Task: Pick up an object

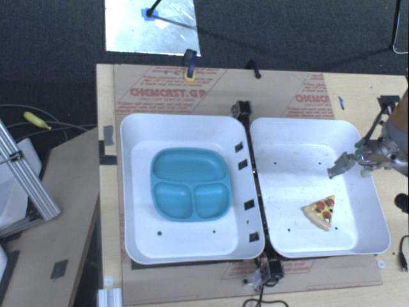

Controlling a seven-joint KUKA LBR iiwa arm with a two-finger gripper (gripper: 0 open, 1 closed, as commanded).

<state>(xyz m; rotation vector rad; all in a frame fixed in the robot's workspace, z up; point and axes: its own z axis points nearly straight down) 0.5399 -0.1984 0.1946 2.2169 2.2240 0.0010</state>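
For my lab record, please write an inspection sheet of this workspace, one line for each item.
Surface: bench covered with printed cardboard, bearing the left bin and the right bin side by side.
Job's things: toy pizza slice in the right bin, near its front right.
Clutter: blue divided tray in the left bin.
Grippers: gripper over the right bin, above the pizza slice, apart from it.
Cables: black cables at the front edge.
Surroundings: dark floor, shiny sheet, yellow object.

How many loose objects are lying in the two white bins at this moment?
2. A blue divided plate lies in the left bin; a toy pizza slice lies in the right bin, below the gripper. Nothing seems hidden.
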